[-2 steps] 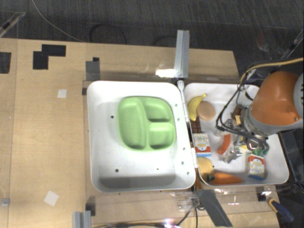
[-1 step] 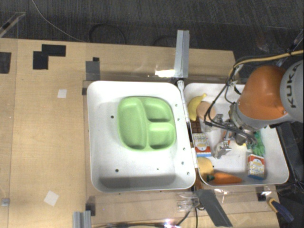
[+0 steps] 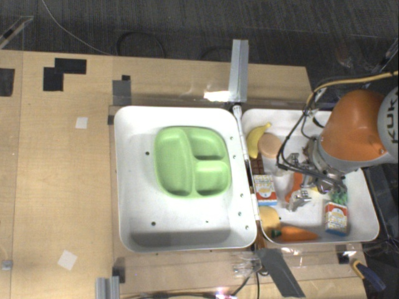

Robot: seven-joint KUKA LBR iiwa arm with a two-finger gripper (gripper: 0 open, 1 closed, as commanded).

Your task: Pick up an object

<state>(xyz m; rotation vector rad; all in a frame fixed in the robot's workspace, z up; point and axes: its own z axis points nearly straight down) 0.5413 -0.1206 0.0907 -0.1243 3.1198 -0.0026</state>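
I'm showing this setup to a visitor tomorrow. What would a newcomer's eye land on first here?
Most likely the bright green divided tray, lying alone in the middle of the left bin. Next, the arm's orange band, looming over the right bin, where the hand hangs among small food items: a banana at the far left corner, a carrot along the near edge.

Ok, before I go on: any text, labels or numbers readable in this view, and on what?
"KU": dark letters on the grey arm, cut off at the frame edge.
Small carton in the right bin: printed label, too blurred to read.
Carton by the bins' divider: print too small to read.
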